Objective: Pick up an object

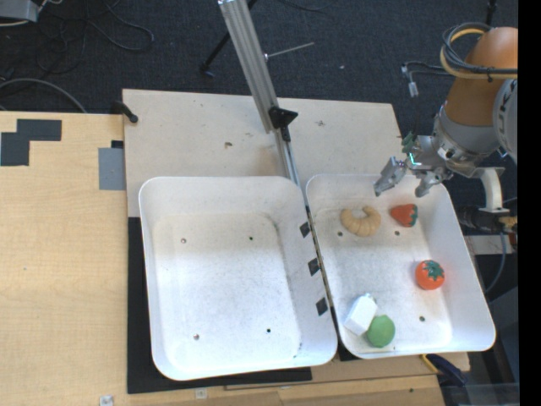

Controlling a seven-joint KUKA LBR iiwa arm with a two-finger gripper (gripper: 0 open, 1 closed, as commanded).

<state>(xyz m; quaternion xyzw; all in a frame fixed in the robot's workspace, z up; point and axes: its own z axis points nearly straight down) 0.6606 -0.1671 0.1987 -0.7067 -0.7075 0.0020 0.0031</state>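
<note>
While the task names no single object, the one nearest the gripper (409, 178) is a small red strawberry-like toy (404, 215), lying in the right bin (473, 311) just below the fingertips and apart from them. Its long axis runs roughly left to right across the picture, with the greenish end toward the right. Nothing lies between the fingers (389, 178), which stand apart, spread over the bin's upper rim. Left of the strawberry and down-left of the gripper lies a tan croissant-shaped piece (362, 221), curved, its ends pointing downward in the picture. Farther below the gripper sits a red tomato-like ball (429, 275) with a green top, near the bin's right wall. Well below the gripper, at the bin's lower left, a white block (360, 314) touches a green round piece (380, 331). Far left of the gripper is the left bin (156, 227). The grey arm (473, 117) with its orange band rises up-right of the gripper.
</note>
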